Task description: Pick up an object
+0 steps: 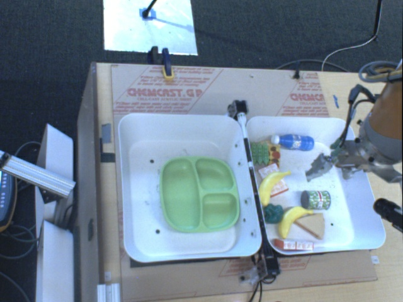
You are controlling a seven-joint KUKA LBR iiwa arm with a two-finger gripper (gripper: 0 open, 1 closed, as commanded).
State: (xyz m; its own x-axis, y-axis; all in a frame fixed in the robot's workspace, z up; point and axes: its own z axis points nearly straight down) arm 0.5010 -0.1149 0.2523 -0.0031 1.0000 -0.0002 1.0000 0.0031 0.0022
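The right bin [362, 231] holds several small objects. A blue bottle [295, 142] lies at its far side. A green can [315, 199] lies on its side near the middle. Two yellow bananas [272, 185] [293, 218] lie toward the left, with a dark green broccoli piece [272, 213] between them and a slice of toast [310, 226] by the nearer one. My gripper [320, 167] hangs over the bin's middle, just above and behind the can, with nothing visibly in it. The arm comes in from the right.
A light green divided plate [200, 194] lies in the left bin [135, 168]. A green and yellow box [260, 151] and a red and white packet [269, 170] sit by the divider rail [249, 162]. A flat packet [293, 245] lies at the right bin's near rim.
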